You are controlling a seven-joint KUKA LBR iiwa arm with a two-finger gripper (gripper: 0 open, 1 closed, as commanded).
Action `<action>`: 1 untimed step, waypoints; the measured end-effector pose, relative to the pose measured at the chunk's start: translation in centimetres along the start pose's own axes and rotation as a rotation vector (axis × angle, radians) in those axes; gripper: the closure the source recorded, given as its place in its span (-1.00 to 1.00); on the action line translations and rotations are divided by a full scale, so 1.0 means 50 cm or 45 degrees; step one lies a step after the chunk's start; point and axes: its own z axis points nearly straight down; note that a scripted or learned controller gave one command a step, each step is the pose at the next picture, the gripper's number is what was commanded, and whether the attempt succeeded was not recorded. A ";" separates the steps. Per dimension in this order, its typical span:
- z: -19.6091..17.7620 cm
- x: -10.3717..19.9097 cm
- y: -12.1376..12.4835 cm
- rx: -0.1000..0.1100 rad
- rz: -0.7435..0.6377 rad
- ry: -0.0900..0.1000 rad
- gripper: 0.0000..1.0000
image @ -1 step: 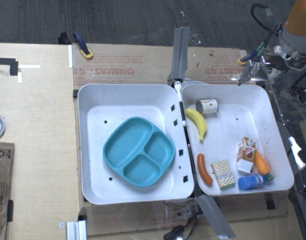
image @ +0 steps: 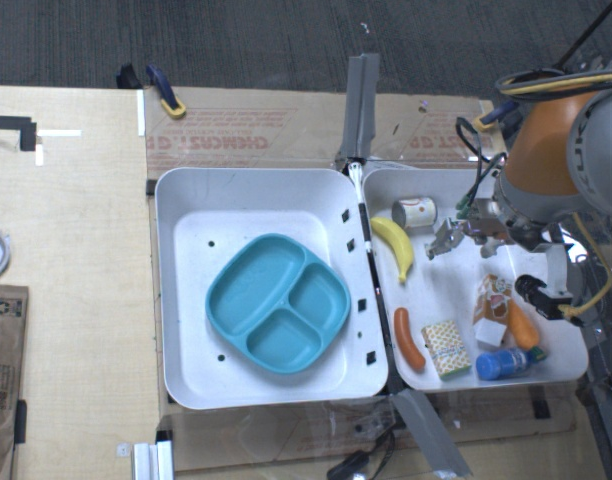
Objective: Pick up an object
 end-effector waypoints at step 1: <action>0.041 0.077 0.089 0.012 0.212 0.000 -1.00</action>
